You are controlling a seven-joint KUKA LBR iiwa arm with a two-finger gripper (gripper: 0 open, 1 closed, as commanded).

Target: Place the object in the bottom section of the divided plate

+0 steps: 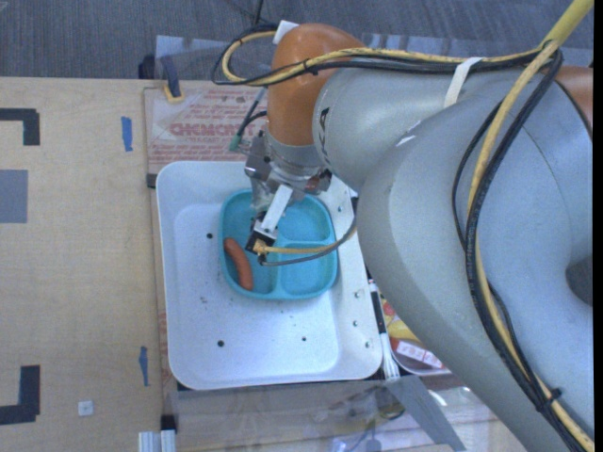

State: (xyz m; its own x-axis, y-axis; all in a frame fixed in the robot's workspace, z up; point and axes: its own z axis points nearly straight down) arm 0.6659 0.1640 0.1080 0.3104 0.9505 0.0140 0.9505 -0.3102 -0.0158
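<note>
A pale wooden bench (75,252) with blue tape marks and black corner marks carries 1 shallow white bin (254,347); dark carpet (94,8) runs behind it. In the bin sits a blue divided plate (316,276). A reddish sausage (239,263) lies in the plate's compartment on the view's left, close to the rim. The grey arm (452,205) reaches in from the right, its orange band (301,73) above the wrist, and the gripper (268,203) hangs over the plate, near the sausage. Whether the gripper is open or closed cannot be told.
</note>
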